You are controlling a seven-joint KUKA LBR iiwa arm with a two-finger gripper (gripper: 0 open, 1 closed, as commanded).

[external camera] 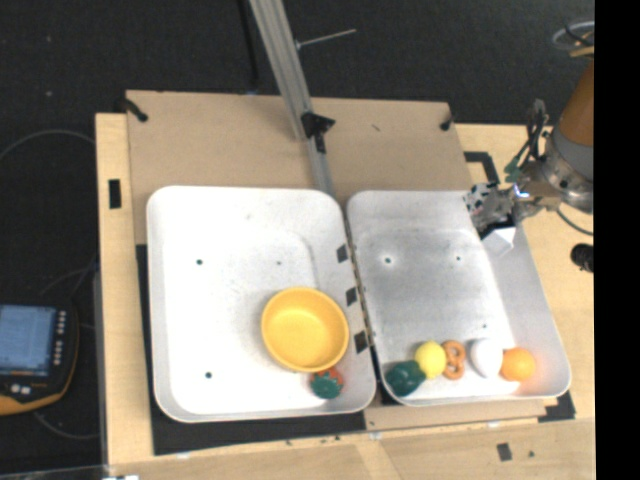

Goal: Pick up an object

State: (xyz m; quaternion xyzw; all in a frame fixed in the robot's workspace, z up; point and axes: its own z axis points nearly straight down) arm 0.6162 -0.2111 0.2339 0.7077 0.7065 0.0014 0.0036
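A yellow bowl (305,327) sits in the left bin (210,238), with a small teal and red object (327,383) just below it at the bin's front edge. Along the front of the right bin (430,258) lie a dark green object (405,376), a yellow ball (431,359), an orange-brown ring-like piece (453,360), a white ball (486,357) and an orange ball (518,364). My gripper (492,210) hangs over the right bin's upper right corner, far from all these objects, with nothing seen in it.
A grey metal pole (290,78) slants down from the top to the gap between the bins. A handheld pendant (35,353) lies off the bench at the left. Cables run near the arm at the right edge.
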